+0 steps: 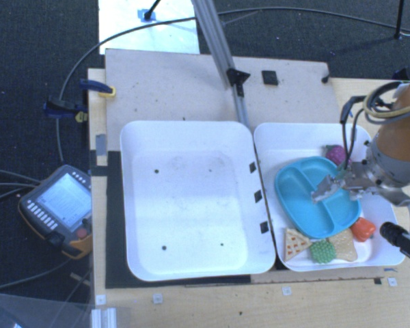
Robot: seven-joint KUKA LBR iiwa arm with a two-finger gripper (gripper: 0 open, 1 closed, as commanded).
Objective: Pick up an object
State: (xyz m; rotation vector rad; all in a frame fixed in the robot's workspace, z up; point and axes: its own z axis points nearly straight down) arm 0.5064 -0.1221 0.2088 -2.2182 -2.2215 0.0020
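Bins sit side by side on the bench in the camera view: the left bin [191,197] and the right bin [287,139], whose floor carries a blue divided plate [307,200], a purple object [336,154] by its upper edge, an orange-red piece [363,229], a green knobbly ball [322,251], a tan cracker-like piece [344,246] and a waffle-patterned wedge [296,242]. Reaching in from the right, the grey arm hangs its gripper [326,190] over the plate (whether the fingers are apart or together cannot be told), with nothing seen between them.
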